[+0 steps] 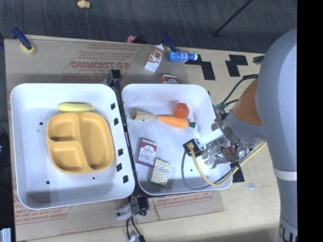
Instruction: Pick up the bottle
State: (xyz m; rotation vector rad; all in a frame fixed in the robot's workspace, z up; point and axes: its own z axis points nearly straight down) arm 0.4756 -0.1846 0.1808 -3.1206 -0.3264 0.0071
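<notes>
Bottle [180,57], blue with a white cap, is lying on its side on the table [237,84], outside both bins, at about twelve o'clock from the right bin [202,91] and well apart from the arm. Being on bare table beyond the bin's far rim, it is sitting where a downward reach into the bin would miss it; that is my judgement. Arm is reaching in from three o'clock, its grey body with the orange band [250,105] slanting down so that the gripper [216,155] is hanging over the right bin's four o'clock corner, with cables looping below it. Whether the jaws are apart or together I cannot tell, since wiring and hardware are crowding them. Inside that bin a carrot [172,121], a tomato [181,110] and two small cartons [153,161] are lying near the middle. In the left bin [20,135] a yellow divided plate [79,141] is sitting with a banana [76,107] at its twelve o'clock edge.
</notes>
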